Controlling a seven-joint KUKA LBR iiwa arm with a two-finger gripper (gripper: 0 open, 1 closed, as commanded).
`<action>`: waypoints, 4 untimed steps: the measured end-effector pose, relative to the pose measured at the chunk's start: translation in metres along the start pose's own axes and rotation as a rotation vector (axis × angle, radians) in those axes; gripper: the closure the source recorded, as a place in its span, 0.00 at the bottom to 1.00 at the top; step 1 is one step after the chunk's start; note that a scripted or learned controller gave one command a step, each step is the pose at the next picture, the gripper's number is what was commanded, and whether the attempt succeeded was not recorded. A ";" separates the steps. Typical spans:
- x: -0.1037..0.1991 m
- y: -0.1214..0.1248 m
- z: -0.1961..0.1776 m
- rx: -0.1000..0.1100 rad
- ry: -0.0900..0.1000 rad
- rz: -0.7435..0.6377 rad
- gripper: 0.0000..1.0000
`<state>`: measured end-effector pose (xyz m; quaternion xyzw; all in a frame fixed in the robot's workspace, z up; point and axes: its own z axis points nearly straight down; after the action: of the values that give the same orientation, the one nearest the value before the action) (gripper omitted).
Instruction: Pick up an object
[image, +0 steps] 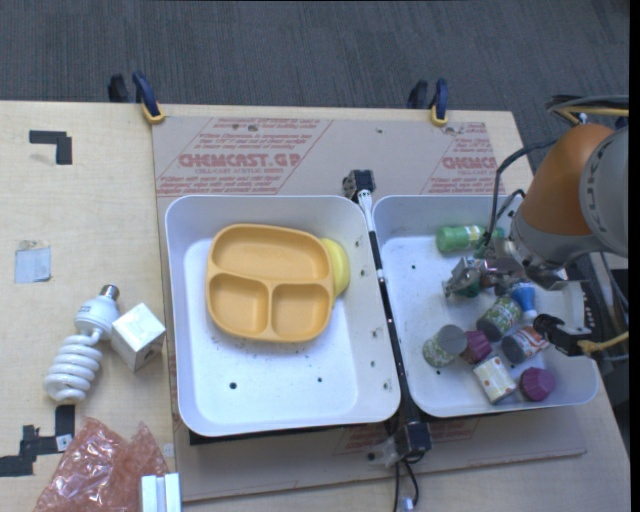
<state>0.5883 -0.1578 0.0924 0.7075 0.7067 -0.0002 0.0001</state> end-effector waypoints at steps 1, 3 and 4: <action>-0.001 0.001 -0.011 -0.003 -0.001 0.001 1.00; 0.019 0.071 -0.130 -0.001 -0.001 -0.003 0.00; 0.017 0.017 0.000 0.000 0.000 0.000 0.00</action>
<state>0.6055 -0.1407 0.0924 0.7074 0.7068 -0.0003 0.0002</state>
